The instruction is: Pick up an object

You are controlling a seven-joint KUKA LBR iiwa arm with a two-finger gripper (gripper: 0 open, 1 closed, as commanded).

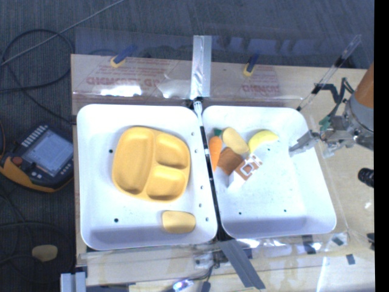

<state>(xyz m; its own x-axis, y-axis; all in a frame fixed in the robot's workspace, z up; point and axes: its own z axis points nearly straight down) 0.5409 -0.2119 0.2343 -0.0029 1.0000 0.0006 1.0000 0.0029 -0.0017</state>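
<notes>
The right bin (285, 193) holds a cluster of items near its back left: an orange carrot (215, 150), a tan oval piece (235, 140), a yellow banana (262, 139), a brown block (230, 160) and a small white and orange box (248, 167). My gripper (312, 148) hovers over the right rim of this bin, to the right of the banana. Its fingers are spread apart and open, with nothing between them. One grey finger (300, 143) points left toward the cluster.
The left bin (97, 218) holds a yellow divided tray (151, 162) and a yellow lump (179, 221) near its front. A divider (203, 163) runs between the bins. A handheld pendant (37, 159) lies on the floor at the left.
</notes>
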